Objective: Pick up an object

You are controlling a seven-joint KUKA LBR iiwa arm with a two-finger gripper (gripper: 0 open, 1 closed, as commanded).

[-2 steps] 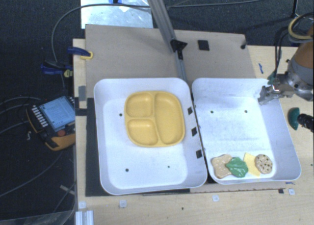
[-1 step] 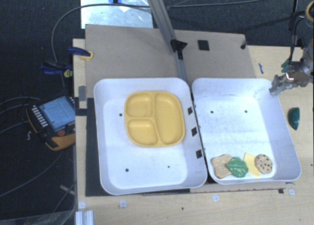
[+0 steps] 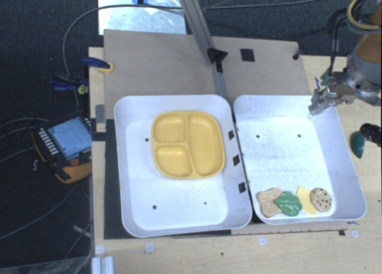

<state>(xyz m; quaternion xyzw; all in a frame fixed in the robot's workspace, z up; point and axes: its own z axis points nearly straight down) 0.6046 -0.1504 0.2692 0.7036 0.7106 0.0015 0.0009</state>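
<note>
**Claw parked at the far corner of the right bin, food pile way down at the near edge**

So the claw (image 3: 318, 101) sits at the upper right corner of the right bin (image 3: 286, 125), right around the rim, with the grey arm (image 3: 365, 67) coming in from the right side. Honestly I can't tell how the claw stands, it's small and blurry at that angle, and I see nothing between its tips.

The stuff to pick is well apart from the claw, down toward the near edge of the same bin and a bit left of it. It's 4 pieces in a tight little row: a tan toast-looking piece (image 3: 269, 202) farthest left, a green leafy thing (image 3: 289, 203) touching it, a yellow cheese wedge (image 3: 305, 199) tucked just behind that, and a chocolate chip cookie (image 3: 321, 199) closest to being straight below the claw.

Far left of the claw, the left bin (image 3: 134, 195) holds a yellow divided plate (image 3: 187, 144) with 3 compartments, sitting flat.

Just below and right of the claw, outside the bin on the bench (image 3: 358, 123), there's a small dark teal object (image 3: 357, 145).
</note>
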